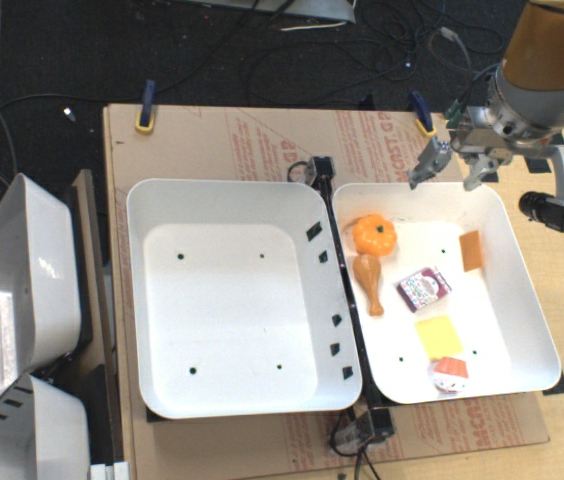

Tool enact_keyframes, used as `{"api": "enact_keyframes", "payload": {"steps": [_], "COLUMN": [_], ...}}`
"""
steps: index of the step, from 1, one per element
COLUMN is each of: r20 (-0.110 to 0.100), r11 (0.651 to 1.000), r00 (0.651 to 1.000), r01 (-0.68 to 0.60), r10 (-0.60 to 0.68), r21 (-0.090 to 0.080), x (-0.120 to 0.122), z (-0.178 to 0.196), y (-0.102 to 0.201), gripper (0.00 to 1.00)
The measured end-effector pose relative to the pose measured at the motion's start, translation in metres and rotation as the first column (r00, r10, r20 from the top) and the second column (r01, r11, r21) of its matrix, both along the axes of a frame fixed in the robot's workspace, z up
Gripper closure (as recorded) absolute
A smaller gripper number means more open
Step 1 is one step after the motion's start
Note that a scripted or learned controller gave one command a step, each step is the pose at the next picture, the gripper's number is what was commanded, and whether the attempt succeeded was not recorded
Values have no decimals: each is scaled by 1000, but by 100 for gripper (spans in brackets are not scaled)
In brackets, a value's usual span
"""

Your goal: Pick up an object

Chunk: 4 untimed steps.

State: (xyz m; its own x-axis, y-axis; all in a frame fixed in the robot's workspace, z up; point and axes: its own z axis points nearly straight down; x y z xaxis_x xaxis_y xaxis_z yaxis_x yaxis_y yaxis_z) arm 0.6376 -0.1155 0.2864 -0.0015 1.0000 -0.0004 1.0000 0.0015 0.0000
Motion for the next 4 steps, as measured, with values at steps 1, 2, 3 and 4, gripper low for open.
{"api": "enact_keyframes", "payload": {"steps": [1,2,3,4], "r20": [3,-14,4,4], "r11": [1000,1000,1000,1000], "r00": [1000,1000,1000,1000], "r01": [-5,4,-4,-8], "r10": [5,-4,4,8], "r21": [2,3,0,2], "x": [-66,-135,-43,-3], "z": [51,-50,-87,-85], "y": [47,68,78,154], "gripper": [0,0,0,0]}}
